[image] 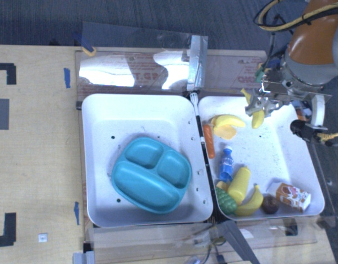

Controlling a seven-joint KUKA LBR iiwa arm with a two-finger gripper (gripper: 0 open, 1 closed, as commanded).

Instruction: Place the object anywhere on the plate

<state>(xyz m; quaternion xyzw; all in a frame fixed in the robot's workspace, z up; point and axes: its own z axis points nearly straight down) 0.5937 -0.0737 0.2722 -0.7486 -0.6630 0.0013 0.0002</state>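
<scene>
- Left bin [97, 147]: blue three-part plate [151, 172], lower centre of frame, nothing on it.
- Right bin [301, 164]: carrot [208, 139] along left wall; lemon pieces [227, 125] at upper left; blue bottle [227, 164], yellow bottle [239, 185], banana [251, 202], carton [293, 196] along the bottom.
- Gripper [262, 108], upper right of frame: clamped on a small yellow object [257, 118], held above the right bin's top edge.

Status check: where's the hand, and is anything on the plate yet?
Hand over right bin's far end, small yellow piece between its fingers. Blue plate in left bin, nothing on it. Path over the divider looks open.
</scene>
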